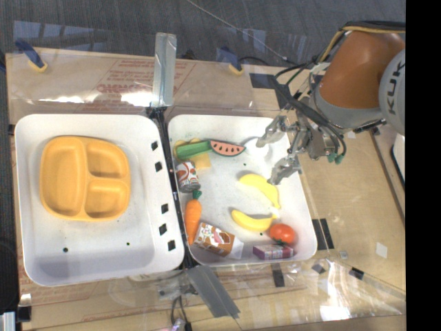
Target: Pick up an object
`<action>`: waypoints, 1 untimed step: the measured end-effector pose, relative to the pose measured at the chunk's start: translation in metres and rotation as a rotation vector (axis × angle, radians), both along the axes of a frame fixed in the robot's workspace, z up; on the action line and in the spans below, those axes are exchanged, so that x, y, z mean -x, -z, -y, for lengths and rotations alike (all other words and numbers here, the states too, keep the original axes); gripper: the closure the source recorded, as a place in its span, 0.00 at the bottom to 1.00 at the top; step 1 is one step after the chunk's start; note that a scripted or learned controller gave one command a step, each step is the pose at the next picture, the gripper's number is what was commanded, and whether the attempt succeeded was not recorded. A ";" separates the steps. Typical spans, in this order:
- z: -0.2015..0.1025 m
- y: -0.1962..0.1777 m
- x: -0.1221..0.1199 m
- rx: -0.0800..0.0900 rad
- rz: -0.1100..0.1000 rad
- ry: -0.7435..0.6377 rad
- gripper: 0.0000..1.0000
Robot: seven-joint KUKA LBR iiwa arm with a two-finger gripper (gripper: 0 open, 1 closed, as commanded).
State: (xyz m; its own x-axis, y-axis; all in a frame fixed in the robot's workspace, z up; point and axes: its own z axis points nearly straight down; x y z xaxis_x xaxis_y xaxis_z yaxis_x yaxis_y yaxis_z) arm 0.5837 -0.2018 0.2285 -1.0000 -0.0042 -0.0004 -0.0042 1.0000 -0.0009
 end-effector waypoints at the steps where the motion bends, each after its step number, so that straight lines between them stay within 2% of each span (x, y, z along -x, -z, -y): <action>1: 0.008 0.135 0.051 0.001 0.004 -0.010 0.00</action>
State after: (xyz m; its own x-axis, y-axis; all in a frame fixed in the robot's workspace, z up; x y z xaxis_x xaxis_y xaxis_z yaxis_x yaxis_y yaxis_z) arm 0.5325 -0.2101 0.0930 -0.9999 -0.0147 -0.0042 -0.0147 0.9999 -0.0016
